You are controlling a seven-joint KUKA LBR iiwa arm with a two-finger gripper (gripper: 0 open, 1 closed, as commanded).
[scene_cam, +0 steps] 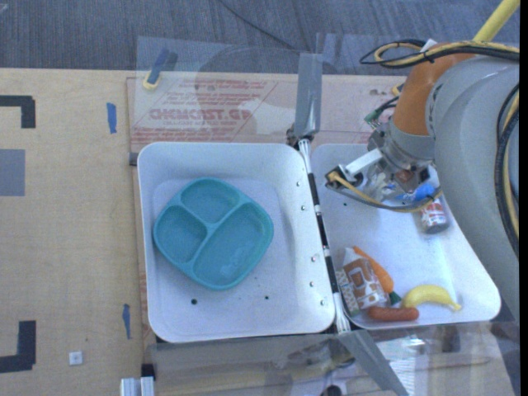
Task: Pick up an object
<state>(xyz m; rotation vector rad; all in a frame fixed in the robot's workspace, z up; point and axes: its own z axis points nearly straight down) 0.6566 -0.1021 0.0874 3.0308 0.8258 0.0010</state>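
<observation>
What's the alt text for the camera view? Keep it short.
A grey arm with an orange band reaches from the right, its gripper low over the far end of the right bin. That bin's near end holds a banana, carrot, packet and red sausage. The left bin holds a teal divided plate.

The scene is evenly and brightly lit from above; shadows are soft and short. The two shallow white plastic bins (165, 304) are rendered close to overexposure, and a pale sheen is seen on the teal three-compartment plate (213, 233). Faint reflections are carried by the clear plastic sheet (223, 81) over the light wooden bench (66, 246). Resolution is low and fine detail is softened throughout; the small items around the grey arm's wrist (404, 151) are blurred together.
</observation>
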